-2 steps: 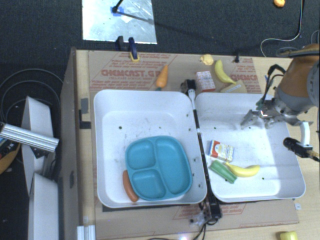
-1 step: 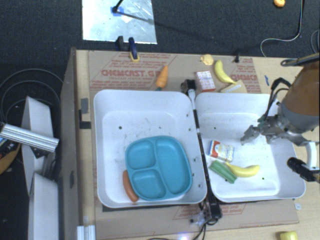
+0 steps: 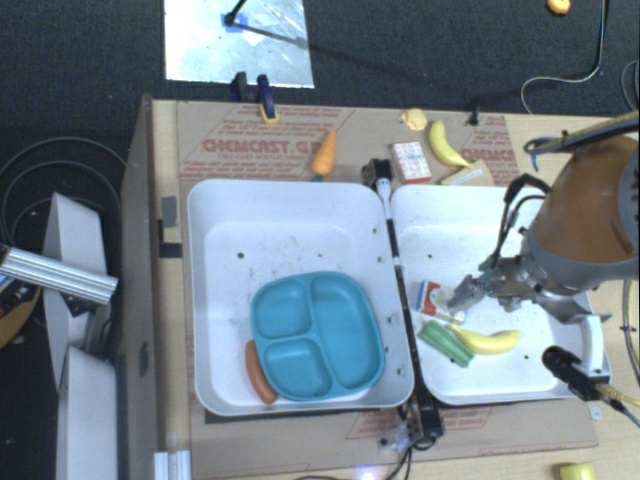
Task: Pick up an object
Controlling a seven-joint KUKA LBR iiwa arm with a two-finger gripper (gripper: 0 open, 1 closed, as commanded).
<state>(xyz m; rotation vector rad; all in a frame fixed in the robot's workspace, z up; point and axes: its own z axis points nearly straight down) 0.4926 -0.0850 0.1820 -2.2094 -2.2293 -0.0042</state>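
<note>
**Two white bins, arm low over the right one**

Camera view: Two shallow white bins sit side by side on the bench (image 3: 250, 133), whose brown cardboard top carries red lettering. The left bin (image 3: 215, 268) holds a blue divided tray (image 3: 316, 335) with three compartments, lying toward the near edge. An orange sausage-shaped piece (image 3: 259, 372) lies just beside the tray's near-left corner, on the bin floor and not inside any compartment.

The right bin (image 3: 440, 223) holds a small cluster near its near-left part: a yellow banana (image 3: 488, 341), a green cylinder-like piece (image 3: 445, 342) touching or just beside the banana's left end, and a small red-and-white packet (image 3: 430, 297) a little farther back. The grey arm (image 3: 585, 208) with its orange band reaches in from the right, and the end effector (image 3: 466, 295) hangs low over this cluster, just beside the packet and above the banana. Whether its fingers are wide or narrow I cannot tell, and nothing can be seen held between them.

On the bench behind the bins lie an orange carrot (image 3: 322, 154), a second banana (image 3: 444, 144), a red-and-white box (image 3: 411, 162) between them, and a small yellowish lump (image 3: 413, 119) near the banana's far tip. A blue clamp (image 3: 264, 93) grips the bench's far edge, with a shiny sheet (image 3: 240, 28) on the dark floor beyond.
</note>
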